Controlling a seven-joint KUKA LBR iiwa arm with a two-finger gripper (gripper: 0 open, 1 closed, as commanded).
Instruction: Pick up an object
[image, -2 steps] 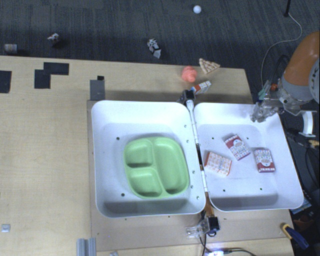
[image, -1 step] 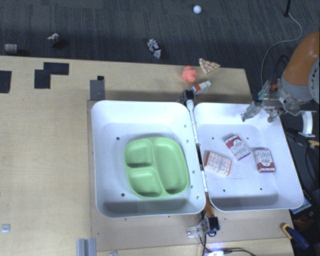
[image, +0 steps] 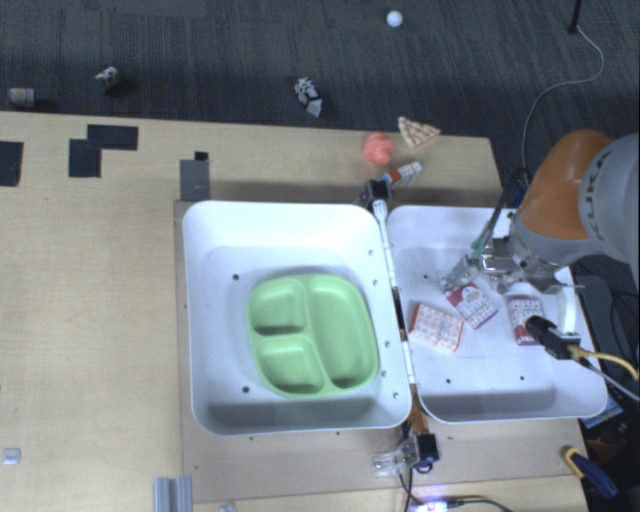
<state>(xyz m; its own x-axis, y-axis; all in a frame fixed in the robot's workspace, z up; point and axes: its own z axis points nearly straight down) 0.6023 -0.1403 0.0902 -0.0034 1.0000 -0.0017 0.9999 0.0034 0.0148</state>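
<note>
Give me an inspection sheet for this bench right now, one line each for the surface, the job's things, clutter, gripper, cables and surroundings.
Surface: tan bench bearing two white bins, left bin and right bin, side by side.
Job's things: in the right bin, a red-and-white checked packet, a smaller checked packet and a small red-labelled packet.
Clutter: a green divided tray in the left bin; an orange ball and a triangular wedge-shaped item on the bench behind the bins.
Gripper: gripper low over the right bin, above the smaller packet; holding nothing that can be seen.
Cables: thin cable looping down to the arm; yellow cable at the right bin's edge.
Surroundings: dark carpet with small scattered objects and a white ball.
</note>
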